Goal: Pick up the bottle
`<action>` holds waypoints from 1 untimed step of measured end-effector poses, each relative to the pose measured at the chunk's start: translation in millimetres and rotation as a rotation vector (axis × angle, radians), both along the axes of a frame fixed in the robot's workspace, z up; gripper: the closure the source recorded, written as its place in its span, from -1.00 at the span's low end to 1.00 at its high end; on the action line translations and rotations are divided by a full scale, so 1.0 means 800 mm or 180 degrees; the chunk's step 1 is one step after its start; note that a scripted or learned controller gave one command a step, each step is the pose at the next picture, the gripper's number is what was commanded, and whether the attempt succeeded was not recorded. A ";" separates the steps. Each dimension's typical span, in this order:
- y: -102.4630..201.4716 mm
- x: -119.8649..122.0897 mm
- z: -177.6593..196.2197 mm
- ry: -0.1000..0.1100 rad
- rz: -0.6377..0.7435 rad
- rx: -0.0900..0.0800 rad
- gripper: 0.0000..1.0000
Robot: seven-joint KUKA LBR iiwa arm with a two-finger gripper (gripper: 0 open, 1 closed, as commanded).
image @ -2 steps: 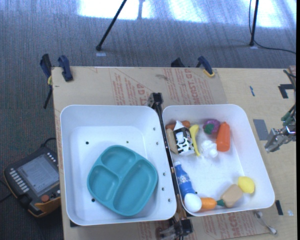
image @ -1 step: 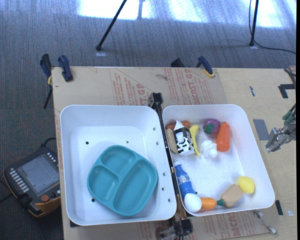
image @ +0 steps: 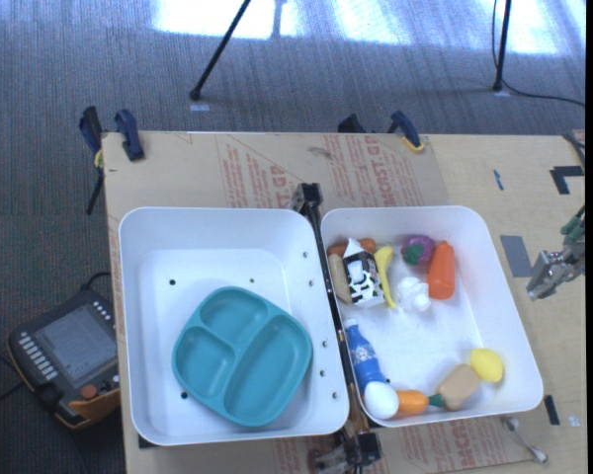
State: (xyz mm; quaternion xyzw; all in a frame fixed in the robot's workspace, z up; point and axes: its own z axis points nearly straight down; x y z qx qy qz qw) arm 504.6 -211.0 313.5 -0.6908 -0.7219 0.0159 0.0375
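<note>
The bottle (image: 363, 355) is blue with a pale label. It lies on its side in the right bin (image: 509, 294), along that bin's left wall, with a white egg (image: 381, 400) at its near end. My gripper (image: 555, 273) hangs outside the right bin, just beyond its right wall and above the bench, far to the right of the bottle. Nothing shows in it.
The right bin also holds a black-and-white milk carton (image: 361, 275), a banana (image: 383, 276), an orange carrot (image: 441, 270), a purple toy (image: 416, 250), a lemon (image: 486, 364), a tan piece (image: 458, 386) and a small carrot (image: 413, 401). A teal divided plate (image: 242, 356) lies in the left bin (image: 153, 245).
</note>
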 end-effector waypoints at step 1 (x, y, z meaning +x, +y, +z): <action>0.000 0.001 0.007 0.0022 0.0019 0.0009 1.00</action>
